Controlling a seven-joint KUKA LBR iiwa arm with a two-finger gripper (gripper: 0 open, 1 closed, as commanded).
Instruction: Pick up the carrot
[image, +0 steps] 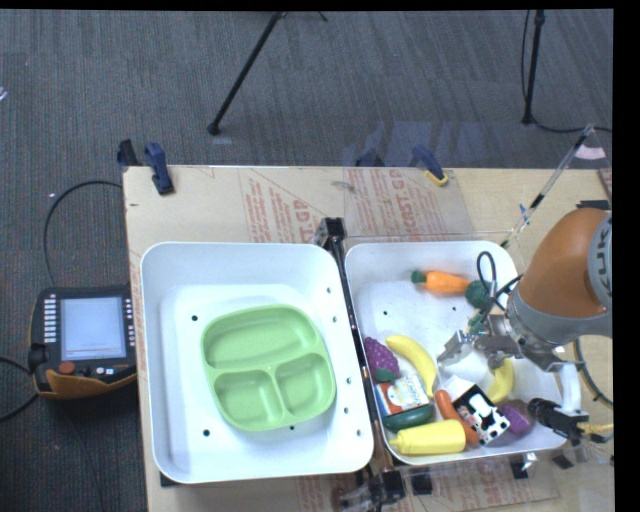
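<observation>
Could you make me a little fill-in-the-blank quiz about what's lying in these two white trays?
1. The carrot lies in the ____ bin as the camera sees it.
2. The divided plate in the other bin is coloured ____.
3. The plate is split into ____ compartments.
4. The gripper hangs over the bin that holds the banana, closer to the ____ than to the carrot.

Missing words: right; green; three; banana

Orange carrot (446, 283), green plate (268, 367)

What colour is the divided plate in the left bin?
Light green, seen clearly in the camera view: the divided plate has three compartments.
</observation>
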